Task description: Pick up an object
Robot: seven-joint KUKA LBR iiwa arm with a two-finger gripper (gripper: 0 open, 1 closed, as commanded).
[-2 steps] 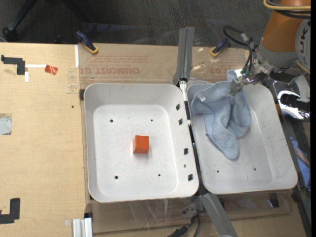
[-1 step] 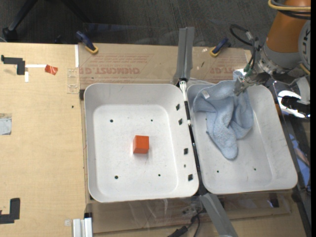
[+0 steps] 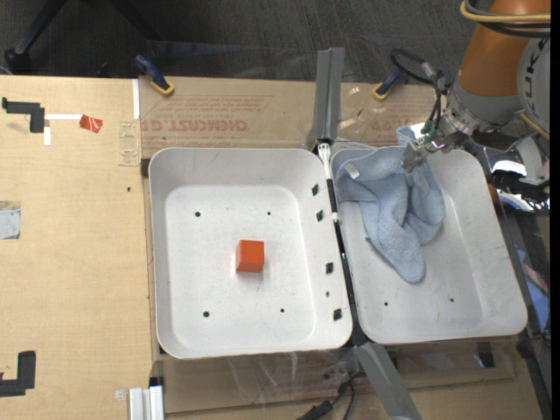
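Blue cloth: upper corner pinched in the hand, lifted, remainder draped across right bin. Orange block: left bin, untouched.

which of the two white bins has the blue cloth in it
The right bin, nearest the arm, holds the blue cloth. The left bin holds an orange block instead.

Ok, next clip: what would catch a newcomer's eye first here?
Probably the orange cube, sitting alone near the middle of the left bin. Next comes the crumpled light-blue cloth in the right bin, its upper corner drawn up towards the gripper at the bin's far edge. The arm's orange band stands out at top right.
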